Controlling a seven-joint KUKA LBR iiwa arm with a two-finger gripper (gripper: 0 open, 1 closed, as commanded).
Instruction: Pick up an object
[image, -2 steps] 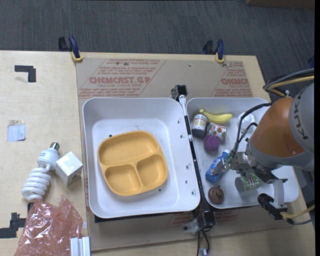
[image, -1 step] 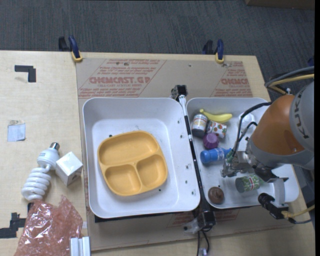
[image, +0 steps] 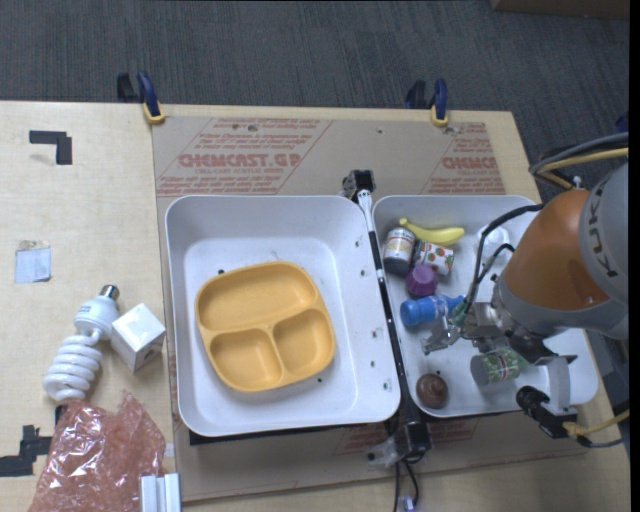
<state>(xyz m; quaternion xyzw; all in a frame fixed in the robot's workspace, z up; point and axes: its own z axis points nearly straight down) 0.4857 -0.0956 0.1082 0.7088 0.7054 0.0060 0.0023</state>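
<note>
The right bin holds several small things: a yellow banana, a small dark jar, a purple piece, a blue toy, a brown round piece and a greenish can. My gripper hangs low over the middle of this bin, just right of the blue toy and up-left of the can. The orange wrist band and grey arm cover the bin's right side. I see nothing clearly between the fingers.
The left bin carries a yellow divided plate. Outside the bins at the left lie a spiral light bulb, a white cube and a reddish plastic bag. Clamps sit along the bench's back edge.
</note>
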